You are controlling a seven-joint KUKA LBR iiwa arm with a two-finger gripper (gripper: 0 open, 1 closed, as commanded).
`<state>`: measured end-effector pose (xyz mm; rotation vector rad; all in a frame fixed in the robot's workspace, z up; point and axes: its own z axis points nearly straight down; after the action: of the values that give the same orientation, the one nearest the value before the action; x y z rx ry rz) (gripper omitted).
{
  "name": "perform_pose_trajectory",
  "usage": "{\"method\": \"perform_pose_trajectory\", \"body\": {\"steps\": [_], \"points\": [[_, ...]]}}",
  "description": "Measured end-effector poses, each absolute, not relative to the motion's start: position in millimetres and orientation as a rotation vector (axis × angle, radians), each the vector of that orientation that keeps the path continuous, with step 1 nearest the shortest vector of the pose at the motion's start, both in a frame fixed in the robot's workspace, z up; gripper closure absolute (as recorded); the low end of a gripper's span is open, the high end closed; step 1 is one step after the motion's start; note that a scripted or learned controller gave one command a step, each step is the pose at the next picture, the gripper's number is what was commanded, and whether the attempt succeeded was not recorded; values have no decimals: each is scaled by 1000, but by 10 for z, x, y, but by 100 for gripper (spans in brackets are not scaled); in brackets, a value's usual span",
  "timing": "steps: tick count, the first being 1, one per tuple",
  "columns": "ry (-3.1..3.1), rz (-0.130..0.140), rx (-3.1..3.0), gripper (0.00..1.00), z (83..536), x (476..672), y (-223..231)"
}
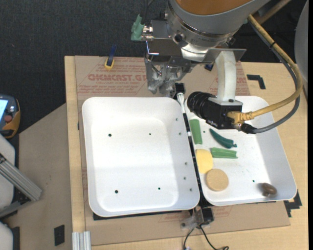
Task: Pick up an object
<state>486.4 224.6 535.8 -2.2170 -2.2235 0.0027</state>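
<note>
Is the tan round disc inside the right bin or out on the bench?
Inside: the tan round disc lies flat on the right bin's floor, just below the yellow piece.

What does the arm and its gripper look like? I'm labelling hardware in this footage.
The arm is grey with an orange band at top. Below sits a metallic gripper. A black cylindrical unit hangs from a white bracket, with a yellow cable and a black one.

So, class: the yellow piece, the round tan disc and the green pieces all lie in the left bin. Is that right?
Not quite. The camera view shows the yellow piece, round tan disc and green pieces lying in the right bin, not the left bin.
</note>
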Motion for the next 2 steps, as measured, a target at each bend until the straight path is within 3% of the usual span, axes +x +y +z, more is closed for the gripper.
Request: {"method": "perform_pose_trajectory", "body": {"steps": [1,2], "points": [[-2222,3,-2220,0,5350,4884,2244],[-2214,3,-2229,0,5358,4789,1516]]}}
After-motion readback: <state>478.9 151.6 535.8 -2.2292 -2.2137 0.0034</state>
